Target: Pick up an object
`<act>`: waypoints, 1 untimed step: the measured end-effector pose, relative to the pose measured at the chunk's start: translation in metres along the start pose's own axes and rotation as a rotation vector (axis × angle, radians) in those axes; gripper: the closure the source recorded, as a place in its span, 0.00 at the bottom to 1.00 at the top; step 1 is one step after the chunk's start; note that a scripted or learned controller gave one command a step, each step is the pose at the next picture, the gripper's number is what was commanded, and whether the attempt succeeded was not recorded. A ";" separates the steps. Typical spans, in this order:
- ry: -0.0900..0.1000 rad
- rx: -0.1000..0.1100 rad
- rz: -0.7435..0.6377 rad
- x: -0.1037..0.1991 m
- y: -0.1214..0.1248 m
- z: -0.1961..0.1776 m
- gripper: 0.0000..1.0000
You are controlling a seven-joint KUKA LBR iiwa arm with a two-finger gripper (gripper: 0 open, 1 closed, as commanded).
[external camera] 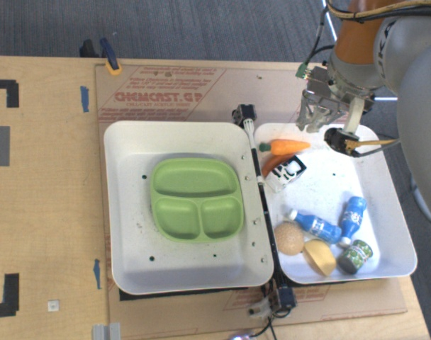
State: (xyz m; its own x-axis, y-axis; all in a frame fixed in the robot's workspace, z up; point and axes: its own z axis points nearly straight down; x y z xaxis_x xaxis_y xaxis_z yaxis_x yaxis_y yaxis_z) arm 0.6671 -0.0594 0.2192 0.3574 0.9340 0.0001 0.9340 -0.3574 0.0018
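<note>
The pincer (327, 119) hangs over the far edge of the right bin (393, 190), just above the carrot (290, 146); whether it's apart or together I can't tell from here. Everything worth grabbing is crowded into that bin, I'd guess so any drop lands near something: one carrot, two blue bottles (318, 226), a round bun (289, 238), a yellow wedge (320, 256), a dark can (356, 255). The left bin (123, 190) carries one green divided plate (197, 197)

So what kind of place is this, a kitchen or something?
More likely a robot test bench: a grey and orange arm reaches over two white bins, one holding toy food like a carrot, on a taped cardboard sheet.
</note>
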 end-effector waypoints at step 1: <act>-0.001 0.001 0.001 0.000 0.000 0.001 0.00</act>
State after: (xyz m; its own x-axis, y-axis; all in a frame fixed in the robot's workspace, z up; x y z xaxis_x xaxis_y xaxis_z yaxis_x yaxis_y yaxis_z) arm 0.6667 -0.0596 0.2186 0.3580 0.9337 -0.0006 0.9337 -0.3580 0.0003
